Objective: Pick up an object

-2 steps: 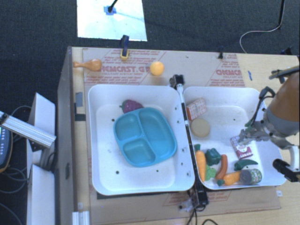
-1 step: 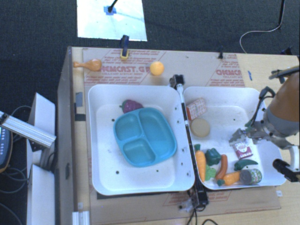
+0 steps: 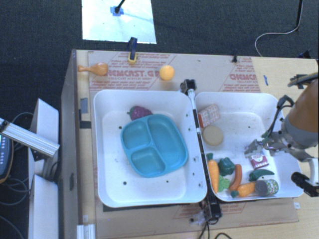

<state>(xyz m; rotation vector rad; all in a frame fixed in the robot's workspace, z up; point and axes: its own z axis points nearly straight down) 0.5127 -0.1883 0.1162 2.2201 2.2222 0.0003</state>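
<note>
- Red-and-white packet (image 3: 258,161) lies just under the gripper (image 3: 259,147), toward the bin's (image 3: 239,108) near edge.
- Can't tell the gripper's spread from here.

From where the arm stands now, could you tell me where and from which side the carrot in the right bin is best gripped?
Probably from straight above, fingers closing across the carrot's orange mid-body. It lies flat and long beside the right bin's left wall, so its narrow width suits the gripper. The wall and the green toy flank it closely, leaving little finger room.
</note>
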